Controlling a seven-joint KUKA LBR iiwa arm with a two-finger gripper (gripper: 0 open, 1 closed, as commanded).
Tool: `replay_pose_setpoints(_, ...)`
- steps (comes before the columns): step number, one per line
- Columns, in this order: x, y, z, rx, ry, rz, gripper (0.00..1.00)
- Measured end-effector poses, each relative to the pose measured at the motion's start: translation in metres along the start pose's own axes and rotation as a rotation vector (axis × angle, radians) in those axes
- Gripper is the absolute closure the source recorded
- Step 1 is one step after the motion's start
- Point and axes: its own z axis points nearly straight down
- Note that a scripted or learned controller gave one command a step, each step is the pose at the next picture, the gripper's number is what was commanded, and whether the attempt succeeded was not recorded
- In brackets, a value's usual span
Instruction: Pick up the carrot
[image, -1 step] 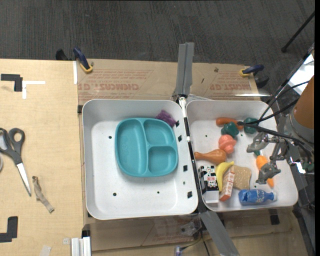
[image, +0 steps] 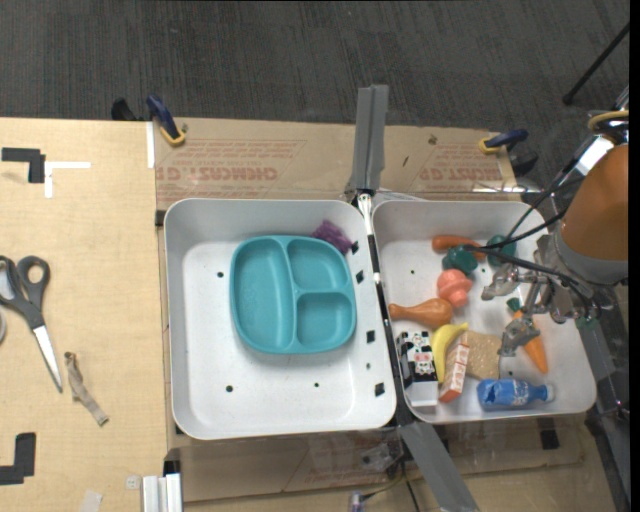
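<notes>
The carrot (image: 536, 351) lies near the right wall of the right bin (image: 420, 222), tilted, directly under the gripper (image: 519, 335), whose opening I cannot tell from here.

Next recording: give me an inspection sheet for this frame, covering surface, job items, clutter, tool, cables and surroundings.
Surface: two white bins side by side; left bin holds a teal divided plate with a purple item at its far edge.
Job's things: carrot lies in the right bin, near its right wall.
Clutter: banana, blue bottle, orange drumstick-like toy and other toy foods crowd the right bin.
Tool: tool hangs just above the carrot; grip state unclear.
Cables: dark cables run along the arm.
Surroundings: scissors on the bench at left; clamps on the cardboard.
</notes>
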Motion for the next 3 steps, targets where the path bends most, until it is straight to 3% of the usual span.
replay_pose_setpoints(1, 0.038, -0.03, 0.02, 0.002, -0.006, 0.031, 0.0)
replay_pose_setpoints(2, 0.037, -0.028, 0.01, 0.004, -0.009, 0.026, 1.0)
replay_pose_setpoints(3, 0.037, 0.053, -0.08, -0.001, -0.002, 0.037, 1.0)
